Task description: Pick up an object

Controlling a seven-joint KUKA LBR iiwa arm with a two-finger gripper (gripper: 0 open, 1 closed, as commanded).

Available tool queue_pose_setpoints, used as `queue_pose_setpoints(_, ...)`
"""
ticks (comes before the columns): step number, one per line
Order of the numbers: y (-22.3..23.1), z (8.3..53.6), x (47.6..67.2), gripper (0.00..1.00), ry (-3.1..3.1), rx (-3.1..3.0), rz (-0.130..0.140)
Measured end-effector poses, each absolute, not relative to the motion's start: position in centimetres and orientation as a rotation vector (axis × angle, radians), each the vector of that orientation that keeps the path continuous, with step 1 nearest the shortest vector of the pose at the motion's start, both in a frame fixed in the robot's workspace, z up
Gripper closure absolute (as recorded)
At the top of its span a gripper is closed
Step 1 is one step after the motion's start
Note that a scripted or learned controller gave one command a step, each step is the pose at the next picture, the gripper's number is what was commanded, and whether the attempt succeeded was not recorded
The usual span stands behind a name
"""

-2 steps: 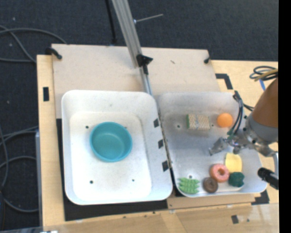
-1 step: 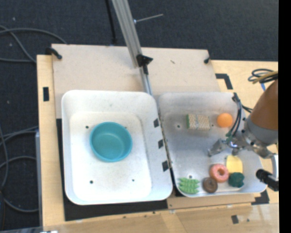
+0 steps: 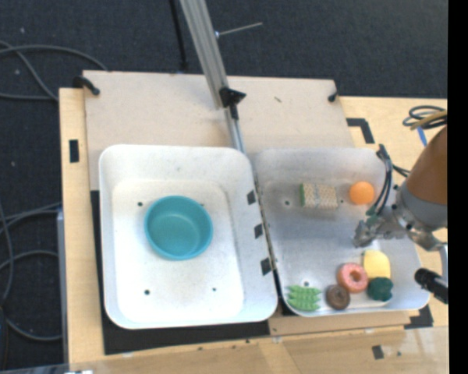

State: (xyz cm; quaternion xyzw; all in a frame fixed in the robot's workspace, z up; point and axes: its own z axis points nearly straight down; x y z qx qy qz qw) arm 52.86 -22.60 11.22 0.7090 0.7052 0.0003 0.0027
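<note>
The right bin point(image 3: 312, 240) holds several small objects. An orange ball point(image 3: 362, 192) lies near its far right, with a speckled beige block point(image 3: 320, 195) to its left. Along the front sit a yellow piece point(image 3: 377, 263), a pink ring point(image 3: 352, 276), a brown ring point(image 3: 338, 297), a dark green piece point(image 3: 381, 288) and a light green ridged piece point(image 3: 303, 296). My gripper point(image 3: 370, 236) hangs over the right side of this bin, just above the yellow piece and below the orange ball. Nothing shows between its fingers.
A teal bowl point(image 3: 179, 226) rests in the left bin point(image 3: 125, 287). A slanted metal pole point(image 3: 207, 45) rises from the back of the bench, ending near the bins' shared edge. Cables lie on the dark floor at left.
</note>
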Motion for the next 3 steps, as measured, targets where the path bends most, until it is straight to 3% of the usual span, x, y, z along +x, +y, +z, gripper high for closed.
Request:
queue_pose_setpoints(2, -22.5, 22.1, 53.0, 1.00, 2.222, 2.212, 0.005)
queue_pose_setpoints(3, -22.6, 24.2, 53.1, 1.00, 2.224, 2.213, 0.004)
